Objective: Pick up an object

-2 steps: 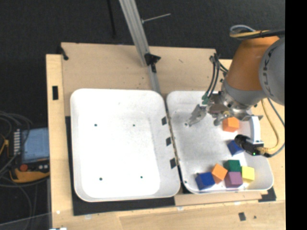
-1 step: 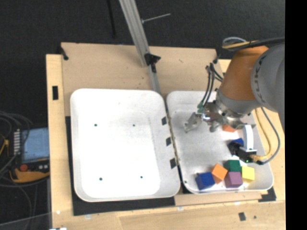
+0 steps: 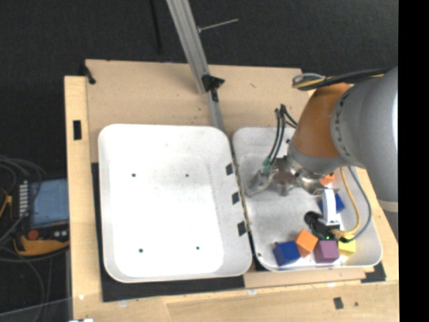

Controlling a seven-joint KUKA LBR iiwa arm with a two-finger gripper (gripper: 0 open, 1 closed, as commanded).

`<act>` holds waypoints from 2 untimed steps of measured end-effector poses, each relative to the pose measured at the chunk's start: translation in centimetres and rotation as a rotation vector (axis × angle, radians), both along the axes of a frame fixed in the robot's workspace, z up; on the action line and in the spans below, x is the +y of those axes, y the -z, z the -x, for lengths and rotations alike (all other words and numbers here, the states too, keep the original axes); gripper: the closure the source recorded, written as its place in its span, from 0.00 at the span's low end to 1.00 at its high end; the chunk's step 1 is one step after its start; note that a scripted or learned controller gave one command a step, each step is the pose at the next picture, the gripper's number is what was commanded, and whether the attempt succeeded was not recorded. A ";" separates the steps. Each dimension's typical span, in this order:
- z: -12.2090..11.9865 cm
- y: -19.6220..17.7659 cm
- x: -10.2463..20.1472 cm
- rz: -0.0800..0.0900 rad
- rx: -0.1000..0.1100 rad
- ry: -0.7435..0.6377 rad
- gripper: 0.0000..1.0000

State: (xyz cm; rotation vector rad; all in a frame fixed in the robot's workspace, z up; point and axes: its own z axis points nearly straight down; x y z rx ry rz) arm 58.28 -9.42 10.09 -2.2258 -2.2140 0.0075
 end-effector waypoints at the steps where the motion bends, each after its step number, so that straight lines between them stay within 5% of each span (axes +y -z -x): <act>1: -0.2 -1.4 0.0 -0.004 -0.009 0.008 1.00; 2: -0.7 -5.9 -0.3 -0.002 -0.011 0.000 1.00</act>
